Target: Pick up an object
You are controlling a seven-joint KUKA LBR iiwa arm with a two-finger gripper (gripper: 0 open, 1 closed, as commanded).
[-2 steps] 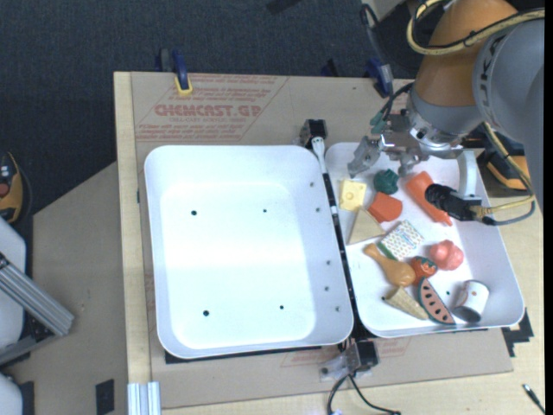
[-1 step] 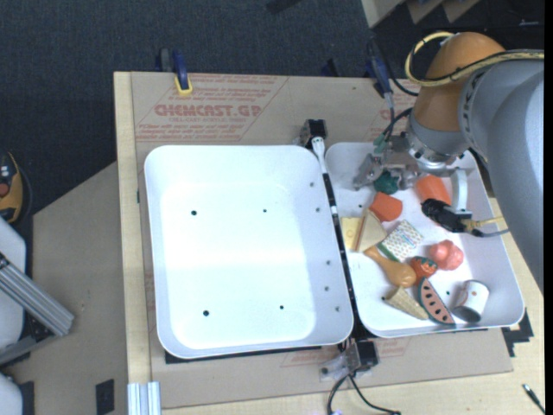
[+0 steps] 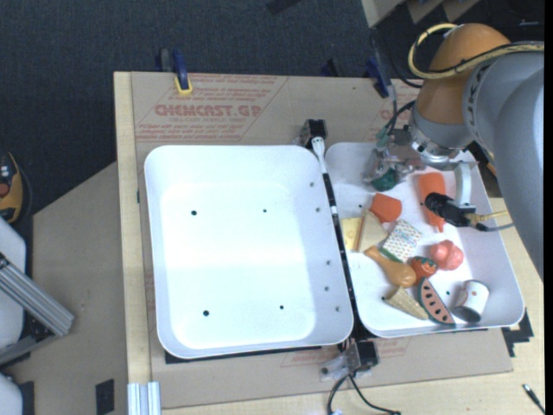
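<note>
Several toys are lying crowded under and beside the gripper (image 3: 386, 169), which is working low in the far corner of the right bin (image 3: 510, 294). Whether it is spread or closed cannot be told. A small dark-green piece (image 3: 384, 179) is sitting right at its tip, possibly touching; no grasp is showing.

Risks: the tip is sitting close to the bin wall, so a descent may be catching the rim. An orange block (image 3: 386, 206) and an orange carrot-like piece (image 3: 432, 196) are lying just beside, so a close may be nudging them instead. The left bin (image 3: 164, 258) is lying well apart.
</note>
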